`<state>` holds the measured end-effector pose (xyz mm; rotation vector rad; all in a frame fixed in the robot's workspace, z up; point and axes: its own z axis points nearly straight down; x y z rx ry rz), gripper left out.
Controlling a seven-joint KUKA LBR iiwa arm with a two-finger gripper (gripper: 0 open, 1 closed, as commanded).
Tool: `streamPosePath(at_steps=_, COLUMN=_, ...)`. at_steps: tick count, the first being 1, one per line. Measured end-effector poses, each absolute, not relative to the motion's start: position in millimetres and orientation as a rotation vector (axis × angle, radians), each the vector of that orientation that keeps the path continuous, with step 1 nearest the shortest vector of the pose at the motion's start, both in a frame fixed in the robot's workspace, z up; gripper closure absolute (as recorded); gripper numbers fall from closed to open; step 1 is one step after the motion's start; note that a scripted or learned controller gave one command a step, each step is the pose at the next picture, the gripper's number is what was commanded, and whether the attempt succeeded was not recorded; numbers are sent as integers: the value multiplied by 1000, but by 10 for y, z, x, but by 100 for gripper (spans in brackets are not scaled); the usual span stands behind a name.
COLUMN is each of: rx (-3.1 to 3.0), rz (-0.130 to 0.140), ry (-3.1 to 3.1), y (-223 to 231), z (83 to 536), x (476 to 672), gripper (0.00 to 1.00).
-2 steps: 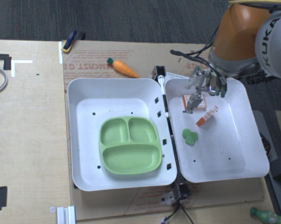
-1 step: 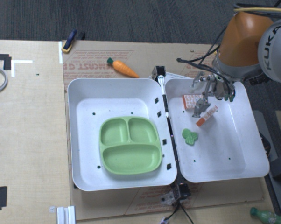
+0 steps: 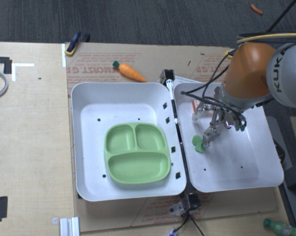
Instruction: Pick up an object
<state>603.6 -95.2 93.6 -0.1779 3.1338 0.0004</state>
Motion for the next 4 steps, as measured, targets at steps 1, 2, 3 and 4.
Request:
streamPosePath(at_steps=1, rx=452, rz=9, ry=3140, y=-929, z=913, x=6280, gripper=0)
streamPosePath(at_steps=2, rx=616, rz=1, ry=3079, y=-930, z=925, x=5966, gripper=0)
streamPosePath(at_steps=3, rx=622, rz=-1, ry=3087, y=-920, z=924, x=6164, gripper=0)
streamPosePath(at_steps=4, rx=619, rz=0, ry=3075, y=-922, z=1031, x=6189, gripper=100)
